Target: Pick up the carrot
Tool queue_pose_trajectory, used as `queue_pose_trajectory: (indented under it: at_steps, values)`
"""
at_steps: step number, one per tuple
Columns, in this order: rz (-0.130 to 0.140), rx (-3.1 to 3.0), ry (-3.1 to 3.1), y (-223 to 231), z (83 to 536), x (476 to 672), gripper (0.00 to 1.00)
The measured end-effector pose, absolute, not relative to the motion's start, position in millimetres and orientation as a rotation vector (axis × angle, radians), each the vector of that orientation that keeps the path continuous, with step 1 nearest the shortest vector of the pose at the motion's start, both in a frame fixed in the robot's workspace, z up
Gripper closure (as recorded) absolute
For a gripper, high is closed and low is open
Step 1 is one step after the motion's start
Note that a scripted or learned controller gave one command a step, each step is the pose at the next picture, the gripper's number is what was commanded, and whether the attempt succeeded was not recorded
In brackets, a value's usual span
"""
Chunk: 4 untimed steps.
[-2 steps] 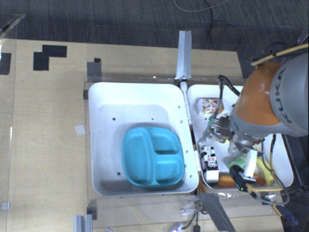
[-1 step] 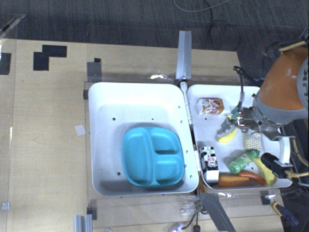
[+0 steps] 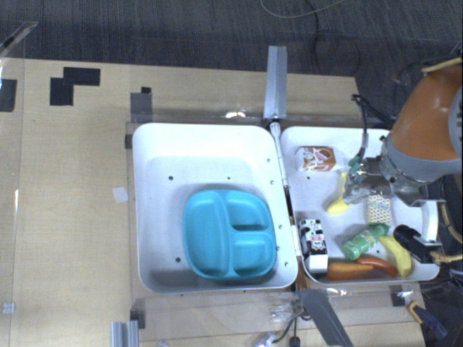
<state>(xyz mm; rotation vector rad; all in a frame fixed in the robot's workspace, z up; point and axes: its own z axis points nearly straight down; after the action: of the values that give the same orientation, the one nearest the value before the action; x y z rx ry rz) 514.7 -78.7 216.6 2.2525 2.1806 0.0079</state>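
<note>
carrot (image 3: pixel 356 269), smooth tapered orange, along right bin's (image 3: pixel 311 139) front wall; fingers' (image 3: pixel 354 186) state unclear

Wooden bench (image 3: pixel 65 215), perhaps dark carpet (image 3: pixel 145 13).

Single fixed camera, mounted above the pale wooden tabletop (image 3: pixel 65 215), looking down at a slant from moderate height. Two shallow white plastic bins (image 3: pixel 155 147) fill frame centre and right; dark carpeted floor (image 3: pixel 145 13) crosses the top edge.
</note>
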Motion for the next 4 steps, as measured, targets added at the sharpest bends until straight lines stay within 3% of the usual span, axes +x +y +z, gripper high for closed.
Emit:
queue_pose_trajectory:
  at_steps: [1,2,3,4]
  values:
    - [0.003,2.269,2.168,-62,224,576.1,1.0]
    - [0.004,1.975,2.439,-31,185,543.2,1.0]
    - [0.005,2.564,1.809,-61,270,538.2,1.0]
    - [0.001,2.433,1.986,-52,199,544.1,1.0]
